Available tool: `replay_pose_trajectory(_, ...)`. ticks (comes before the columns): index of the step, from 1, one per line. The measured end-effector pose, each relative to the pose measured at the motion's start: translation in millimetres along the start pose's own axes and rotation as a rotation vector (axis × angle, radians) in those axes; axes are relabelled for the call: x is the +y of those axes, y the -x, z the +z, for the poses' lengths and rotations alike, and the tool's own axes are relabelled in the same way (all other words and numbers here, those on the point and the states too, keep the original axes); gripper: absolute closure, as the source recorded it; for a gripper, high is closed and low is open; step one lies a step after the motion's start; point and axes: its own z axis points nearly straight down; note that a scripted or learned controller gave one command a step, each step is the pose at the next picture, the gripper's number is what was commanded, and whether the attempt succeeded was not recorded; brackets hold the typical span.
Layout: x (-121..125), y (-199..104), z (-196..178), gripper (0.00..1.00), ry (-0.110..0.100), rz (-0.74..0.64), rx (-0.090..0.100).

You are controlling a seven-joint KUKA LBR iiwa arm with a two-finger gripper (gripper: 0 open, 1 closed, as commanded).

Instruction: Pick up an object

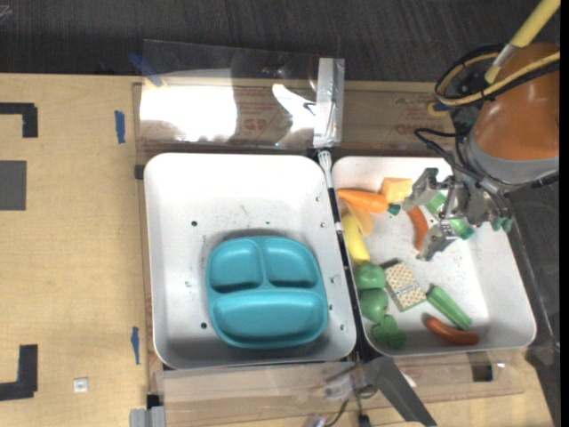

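The pincer (433, 219) hangs low in the right bin (507, 278), beside an orange carrot (419, 224). Whether its grip is open or closed cannot be told. A teal divided plate (265, 290) lies in the left bin (178, 194).

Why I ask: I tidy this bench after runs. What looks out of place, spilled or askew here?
Nothing looks spilled or damaged. The teal divided plate sits flat in the left bin. The toy foods, such as the yellow banana and red sausage, lie jumbled but inside the right bin, below the gripper.
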Motion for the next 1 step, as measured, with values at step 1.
replay_pose_trajectory(1,-33.1,74.6,99.3,0.0,0.0,-0.14,-0.002)
